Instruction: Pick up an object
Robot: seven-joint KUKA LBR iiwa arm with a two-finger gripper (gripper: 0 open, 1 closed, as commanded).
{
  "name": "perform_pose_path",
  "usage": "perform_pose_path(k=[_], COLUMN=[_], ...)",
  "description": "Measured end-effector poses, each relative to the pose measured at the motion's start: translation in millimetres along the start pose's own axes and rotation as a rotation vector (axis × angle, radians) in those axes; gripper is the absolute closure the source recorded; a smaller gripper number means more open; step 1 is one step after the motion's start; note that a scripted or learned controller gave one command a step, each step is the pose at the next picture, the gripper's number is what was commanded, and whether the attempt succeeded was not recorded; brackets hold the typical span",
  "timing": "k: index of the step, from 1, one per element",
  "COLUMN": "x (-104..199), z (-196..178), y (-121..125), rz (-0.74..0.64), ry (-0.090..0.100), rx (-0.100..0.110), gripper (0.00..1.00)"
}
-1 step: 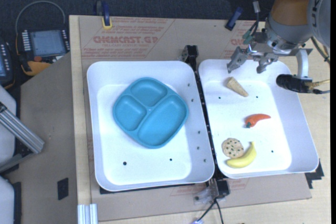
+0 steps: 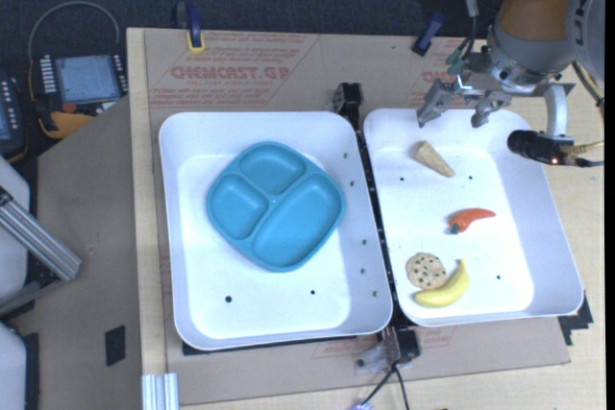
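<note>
Nearest of all, toward the near edge of the right bin [image 2: 538, 206], a small yellow banana [image 2: 445, 289] lies curved, and a round cookie [image 2: 424, 270] rests against its upper side, the two touching. Up the bin from the banana, well apart from it, sits a red chili pepper [image 2: 470, 219]. Farther up again lies a tan cone-shaped piece, perhaps a bread wedge [image 2: 432, 158], and that one sits closest to the gripper [image 2: 457, 109].

All four look like toy food: light, stiff, probably smooth plastic that could slip out of a loose pinch. The wedge seems the natural target. I would judge it best taken across its narrow width near the thicker end, since the tapered tip would likely squirt free. The banana would want a grip across its middle, but the cookie leaning on it could get in the way.

Above the wedge, at the bin's far rim, the gripper hangs with its two fingers spread wide and nothing between them. It looks clear of the bin floor, not yet down at the wedge's level.

Beyond the banana's bin, the left bin [image 2: 192, 283] holds a blue divided plate [image 2: 276, 204] with three compartments, and a blue clamp [image 2: 194, 29] with a yellow jaw grips the board's far edge.
</note>
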State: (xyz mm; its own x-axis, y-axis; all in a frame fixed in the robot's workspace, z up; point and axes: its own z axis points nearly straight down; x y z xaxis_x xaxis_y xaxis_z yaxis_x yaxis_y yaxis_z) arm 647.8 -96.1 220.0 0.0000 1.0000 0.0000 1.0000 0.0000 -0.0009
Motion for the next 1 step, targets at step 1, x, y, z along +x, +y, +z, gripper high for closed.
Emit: perform_pose_path(k=[1], x=[1.9], z=[42.9], y=[-0.3], rz=[0.000], ry=[0.001], rx=[0.006], gripper=[0.00])
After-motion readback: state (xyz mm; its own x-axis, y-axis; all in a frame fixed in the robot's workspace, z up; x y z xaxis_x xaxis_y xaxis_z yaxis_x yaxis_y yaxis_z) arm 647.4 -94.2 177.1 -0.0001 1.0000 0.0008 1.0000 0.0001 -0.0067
